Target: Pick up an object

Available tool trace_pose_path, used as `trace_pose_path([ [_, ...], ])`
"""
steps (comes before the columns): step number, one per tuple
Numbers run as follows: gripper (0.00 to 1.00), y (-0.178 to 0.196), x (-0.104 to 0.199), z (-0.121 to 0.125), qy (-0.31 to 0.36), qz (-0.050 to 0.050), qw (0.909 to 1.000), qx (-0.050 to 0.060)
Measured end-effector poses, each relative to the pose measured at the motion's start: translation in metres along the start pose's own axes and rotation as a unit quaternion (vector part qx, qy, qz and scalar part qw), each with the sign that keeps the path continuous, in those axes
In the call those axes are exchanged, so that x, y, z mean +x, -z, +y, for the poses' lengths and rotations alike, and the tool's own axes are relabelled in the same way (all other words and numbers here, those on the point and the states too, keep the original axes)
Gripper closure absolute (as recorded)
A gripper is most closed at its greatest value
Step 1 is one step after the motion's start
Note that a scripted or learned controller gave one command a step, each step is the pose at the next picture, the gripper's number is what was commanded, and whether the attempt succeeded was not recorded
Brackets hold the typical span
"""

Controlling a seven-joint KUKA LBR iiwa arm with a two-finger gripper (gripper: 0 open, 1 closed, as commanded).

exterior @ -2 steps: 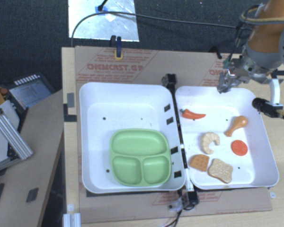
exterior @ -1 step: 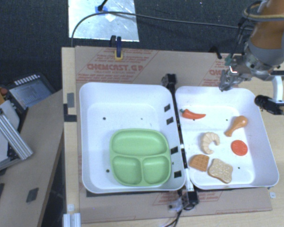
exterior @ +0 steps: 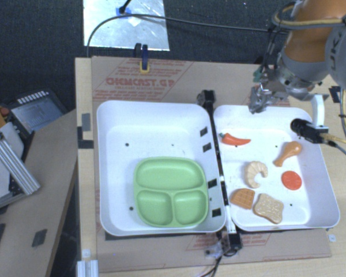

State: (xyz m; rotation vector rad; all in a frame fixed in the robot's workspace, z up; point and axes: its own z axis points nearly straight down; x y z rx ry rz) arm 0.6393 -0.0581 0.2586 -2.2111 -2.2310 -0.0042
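Arm poised over the right shallow white bin (exterior: 320, 212), nothing yet picked.
The hand (exterior: 258, 104) hovers at this bin's far rim, carrying nothing, its opening unclear; the small red plastic chilli pepper (exterior: 236, 139) lies inside the bin, nearest the hand, ungrasped.

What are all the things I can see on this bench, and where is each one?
bins: two, white, side by side
divided plate: one, green, left bin
chili pepper: one, red, right bin, far left
chicken leg: one, tan, right bin
croissant: one, cream, right bin middle
tomato slice: one, red, right bin
cracker: one, brown, near edge
toast: one, tan, near edge
gripper: one, grey, over right bin's far edge
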Motion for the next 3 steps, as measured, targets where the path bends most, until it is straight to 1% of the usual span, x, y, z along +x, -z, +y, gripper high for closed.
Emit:
trace_pose_path([
  [1,1.00,0.003,0.056,-0.011,0.000,0.000,1.0000,0.000],
  [2,1.00,0.005,0.110,-0.016,0.000,0.000,1.0000,0.000],
  [3,1.00,-0.011,0.157,-0.031,0.000,0.000,1.0000,0.001],
])
